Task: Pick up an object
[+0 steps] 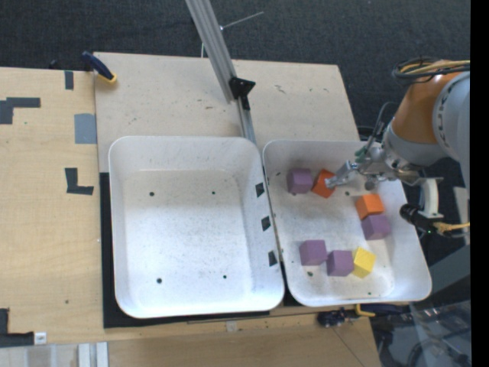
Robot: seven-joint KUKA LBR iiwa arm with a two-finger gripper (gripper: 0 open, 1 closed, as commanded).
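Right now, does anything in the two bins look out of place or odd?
Nothing stands out. All the blocks sit loose inside the right bin: purple ones, orange ones and a yellow one. The gripper is beside the red-orange block.

The arm [435,121] is cut off at the right of the frame, its gripper [341,176] is too small to read at the fingers, part of the red block [325,186] lies hidden beneath it, and the metal rail [210,33] leaves the top edge.
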